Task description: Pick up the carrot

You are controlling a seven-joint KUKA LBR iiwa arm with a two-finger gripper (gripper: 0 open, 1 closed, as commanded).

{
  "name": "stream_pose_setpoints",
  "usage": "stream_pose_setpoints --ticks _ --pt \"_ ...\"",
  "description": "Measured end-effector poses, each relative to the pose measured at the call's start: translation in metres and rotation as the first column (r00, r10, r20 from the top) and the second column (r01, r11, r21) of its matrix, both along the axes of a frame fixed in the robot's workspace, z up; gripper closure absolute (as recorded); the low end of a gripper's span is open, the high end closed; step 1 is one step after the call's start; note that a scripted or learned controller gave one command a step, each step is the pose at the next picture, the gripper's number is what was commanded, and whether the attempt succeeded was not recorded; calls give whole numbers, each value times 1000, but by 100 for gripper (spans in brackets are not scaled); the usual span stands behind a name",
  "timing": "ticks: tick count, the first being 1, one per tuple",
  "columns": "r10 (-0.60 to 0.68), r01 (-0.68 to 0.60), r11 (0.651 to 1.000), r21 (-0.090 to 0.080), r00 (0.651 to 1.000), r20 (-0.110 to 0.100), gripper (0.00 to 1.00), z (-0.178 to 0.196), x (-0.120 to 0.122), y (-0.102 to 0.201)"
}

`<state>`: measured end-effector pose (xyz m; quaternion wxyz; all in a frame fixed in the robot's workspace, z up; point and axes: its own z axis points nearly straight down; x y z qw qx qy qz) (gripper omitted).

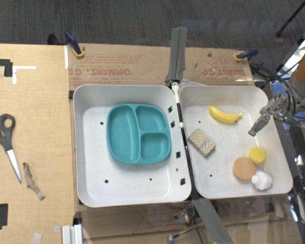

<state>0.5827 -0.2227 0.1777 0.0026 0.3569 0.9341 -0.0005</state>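
Note:
My gripper [256, 127] hangs over the right side of the right bin [221, 184], reaching in from the right edge and slanting down to the left. Nothing is visible in it. Just below its tip lies a small yellow round piece [257, 154]. A flat orange round piece [243, 168] sits beside that, with a white lumpy object [262, 180] in the bin's front right corner. A yellow banana [224, 115] lies to the left of the gripper, near the back of the bin.
A small patterned block [202, 142] lies left of centre in the right bin. The left bin [91, 182] holds a teal divided plate [139, 133]. Scissors [6, 141] rest on the cardboard at far left. A grey bar [177, 55] rises behind the bins' shared wall.

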Motion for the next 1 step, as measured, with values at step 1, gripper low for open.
stream_pose_setpoints --ticks 1 --pt "77 -77 997 2 997 -2 0 -86 -47 45"
